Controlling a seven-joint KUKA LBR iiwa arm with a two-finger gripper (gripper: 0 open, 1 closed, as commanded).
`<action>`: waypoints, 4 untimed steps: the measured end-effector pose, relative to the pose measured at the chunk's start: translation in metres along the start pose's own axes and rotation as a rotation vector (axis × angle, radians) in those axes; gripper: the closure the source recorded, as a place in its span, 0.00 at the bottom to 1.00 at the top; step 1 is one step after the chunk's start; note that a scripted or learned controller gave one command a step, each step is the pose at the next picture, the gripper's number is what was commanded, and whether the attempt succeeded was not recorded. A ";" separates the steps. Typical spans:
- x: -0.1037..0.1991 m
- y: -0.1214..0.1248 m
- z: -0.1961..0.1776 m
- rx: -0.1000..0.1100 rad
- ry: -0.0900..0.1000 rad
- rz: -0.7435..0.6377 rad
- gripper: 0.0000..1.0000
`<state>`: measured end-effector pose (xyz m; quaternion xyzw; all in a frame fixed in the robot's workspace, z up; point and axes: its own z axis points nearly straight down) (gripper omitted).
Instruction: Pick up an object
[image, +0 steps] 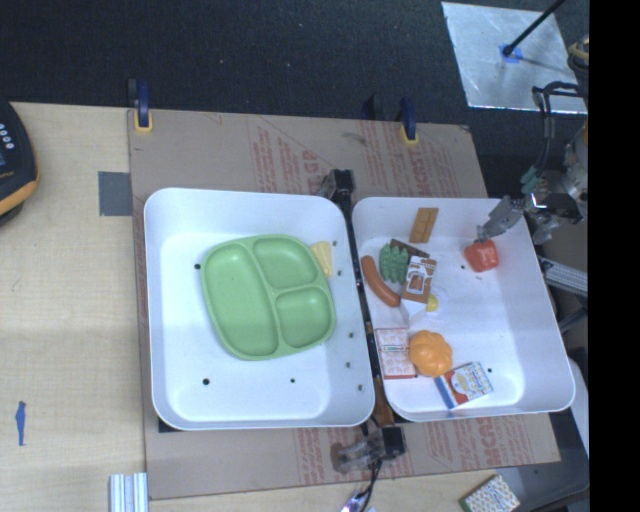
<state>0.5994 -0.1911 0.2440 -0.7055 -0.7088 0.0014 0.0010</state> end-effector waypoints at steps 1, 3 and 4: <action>-0.020 0.028 0.090 0.000 -0.002 -0.002 0.00; 0.041 0.057 0.152 0.003 -0.001 -0.002 0.00; 0.040 0.058 0.141 0.003 0.000 -0.004 1.00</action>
